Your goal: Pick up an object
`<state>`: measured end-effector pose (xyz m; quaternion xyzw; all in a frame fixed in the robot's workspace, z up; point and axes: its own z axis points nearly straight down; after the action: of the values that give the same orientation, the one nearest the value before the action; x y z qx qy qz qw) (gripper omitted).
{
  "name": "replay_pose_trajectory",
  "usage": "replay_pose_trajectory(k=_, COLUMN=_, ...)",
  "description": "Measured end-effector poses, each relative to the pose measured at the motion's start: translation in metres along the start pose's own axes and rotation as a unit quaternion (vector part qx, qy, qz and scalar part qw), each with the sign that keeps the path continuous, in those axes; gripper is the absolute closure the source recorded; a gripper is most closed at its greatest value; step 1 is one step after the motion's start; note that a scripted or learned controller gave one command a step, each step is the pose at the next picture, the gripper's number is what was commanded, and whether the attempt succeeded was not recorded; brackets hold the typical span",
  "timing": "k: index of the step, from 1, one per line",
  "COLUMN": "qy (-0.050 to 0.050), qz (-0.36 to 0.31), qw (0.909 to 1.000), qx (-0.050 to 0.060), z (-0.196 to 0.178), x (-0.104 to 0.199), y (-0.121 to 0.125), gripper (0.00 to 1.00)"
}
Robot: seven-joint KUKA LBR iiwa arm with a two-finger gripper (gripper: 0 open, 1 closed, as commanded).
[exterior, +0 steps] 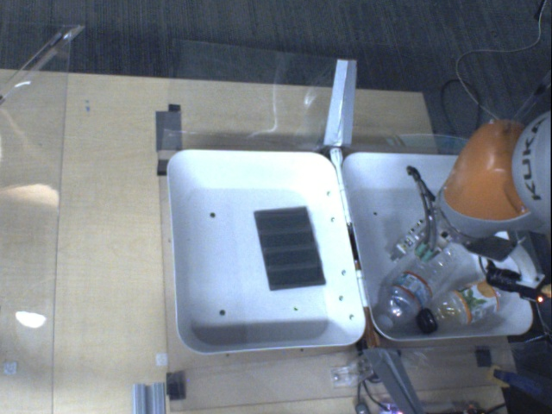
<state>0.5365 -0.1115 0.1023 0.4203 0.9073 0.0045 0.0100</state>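
A black ribbed rectangular pad (289, 247) lies flat in the middle of the left bin (198, 231). In the right bin (379, 197) a clear plastic bottle (412, 291) lies on its side near the front wall. A second bottle with an orange and green label (467, 304) lies beside it, its black cap (426, 321) towards the front. My gripper (422, 241) hangs low in the right bin, just above and behind the clear bottle. The arm's orange band (487, 175) covers the bin's right part.
A clear upright divider (339, 110) rises at the back between the two bins. Dark cables (509, 283) run along the arm at the right bin's right wall. Bare bench lies to the left of the bins.
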Motion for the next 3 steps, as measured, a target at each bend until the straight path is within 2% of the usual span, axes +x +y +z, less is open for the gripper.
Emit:
replay_pose_trajectory(k=1, qy=0.0, qz=0.0, qw=1.0, qx=0.0, z=0.0, x=0.0, y=0.0, gripper=0.0)
replay_pose_trajectory(k=2, qy=0.003, qz=0.188, qw=0.9822, qx=0.004, z=0.014, x=-0.02, y=0.045, gripper=0.0)
replay_pose_trajectory(k=3, qy=0.003, qz=0.209, qw=0.9778, qx=0.005, z=0.017, x=-0.056, y=0.096, gripper=0.0)
